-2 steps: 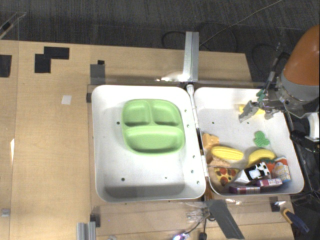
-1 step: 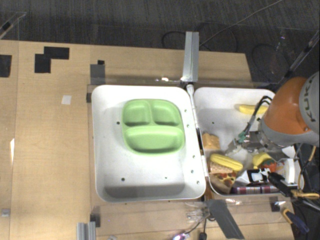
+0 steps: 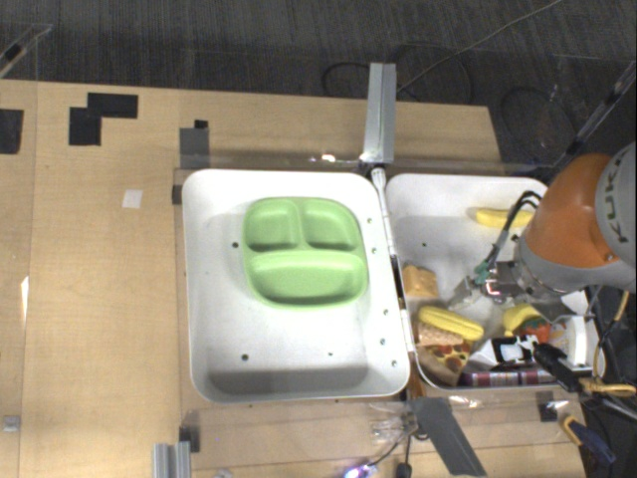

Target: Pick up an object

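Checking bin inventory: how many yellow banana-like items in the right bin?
3 visible: one banana near the far wall, one lying by the near-left pile, one partly under the arm. More may be hidden beneath it.

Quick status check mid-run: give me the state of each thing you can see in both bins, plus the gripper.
Green divided plate: lying flat, face up, in the left bin.
Yellow banana-like item: lying in the right bin, near the front.
Yellow piece: lying near the right bin's back wall, apart from the pile.
Sandwich-like item: resting by the divider wall.
Gripper: low over the right bin; grip unclear.
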Controlling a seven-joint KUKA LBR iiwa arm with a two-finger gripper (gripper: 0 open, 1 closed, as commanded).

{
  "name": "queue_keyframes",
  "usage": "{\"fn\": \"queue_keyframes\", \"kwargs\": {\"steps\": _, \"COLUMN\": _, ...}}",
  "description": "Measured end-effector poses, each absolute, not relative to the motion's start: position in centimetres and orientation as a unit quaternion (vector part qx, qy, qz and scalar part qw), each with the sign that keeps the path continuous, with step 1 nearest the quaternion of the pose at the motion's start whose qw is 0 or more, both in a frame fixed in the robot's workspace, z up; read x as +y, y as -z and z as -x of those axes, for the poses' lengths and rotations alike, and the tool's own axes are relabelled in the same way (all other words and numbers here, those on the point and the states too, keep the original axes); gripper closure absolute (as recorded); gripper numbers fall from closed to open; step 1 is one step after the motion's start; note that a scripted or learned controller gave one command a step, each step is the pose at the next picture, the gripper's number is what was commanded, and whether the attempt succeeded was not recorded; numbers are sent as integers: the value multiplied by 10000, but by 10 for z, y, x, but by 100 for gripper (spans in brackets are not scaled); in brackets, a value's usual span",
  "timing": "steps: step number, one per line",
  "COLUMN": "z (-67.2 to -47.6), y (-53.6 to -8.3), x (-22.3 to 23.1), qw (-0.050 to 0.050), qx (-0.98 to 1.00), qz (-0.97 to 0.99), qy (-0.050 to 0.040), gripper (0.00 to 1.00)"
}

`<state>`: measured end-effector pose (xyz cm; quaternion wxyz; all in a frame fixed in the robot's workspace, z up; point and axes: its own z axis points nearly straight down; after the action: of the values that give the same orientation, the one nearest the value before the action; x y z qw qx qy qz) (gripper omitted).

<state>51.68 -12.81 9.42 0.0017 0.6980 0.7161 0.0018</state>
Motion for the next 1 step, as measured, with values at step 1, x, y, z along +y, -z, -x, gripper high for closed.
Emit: {"fn": "queue_keyframes", "kwargs": {"steps": 1, "z": -495, "y": -92, "x": -94, "qw": 125, "qx": 7942, "qz": -6075, "qy": -62, "gripper": 0}}
